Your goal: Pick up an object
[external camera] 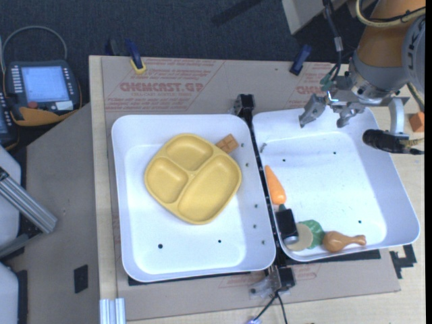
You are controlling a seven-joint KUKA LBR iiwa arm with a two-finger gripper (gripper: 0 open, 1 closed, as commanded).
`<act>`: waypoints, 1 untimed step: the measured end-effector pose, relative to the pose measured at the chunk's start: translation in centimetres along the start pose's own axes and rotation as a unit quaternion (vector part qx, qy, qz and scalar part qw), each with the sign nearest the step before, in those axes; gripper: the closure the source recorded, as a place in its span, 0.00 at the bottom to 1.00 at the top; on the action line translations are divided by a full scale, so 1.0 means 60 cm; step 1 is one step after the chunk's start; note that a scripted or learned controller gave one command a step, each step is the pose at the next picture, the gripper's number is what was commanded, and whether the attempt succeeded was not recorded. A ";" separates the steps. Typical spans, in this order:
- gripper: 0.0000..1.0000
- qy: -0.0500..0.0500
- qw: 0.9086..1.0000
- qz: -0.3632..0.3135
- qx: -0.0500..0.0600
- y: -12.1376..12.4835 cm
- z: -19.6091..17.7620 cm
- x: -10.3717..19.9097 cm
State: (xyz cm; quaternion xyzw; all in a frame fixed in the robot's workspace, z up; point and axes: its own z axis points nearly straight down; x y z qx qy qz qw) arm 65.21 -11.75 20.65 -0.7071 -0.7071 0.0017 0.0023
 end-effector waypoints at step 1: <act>0.00 0.000 1.000 0.000 0.000 -0.008 0.102 -0.001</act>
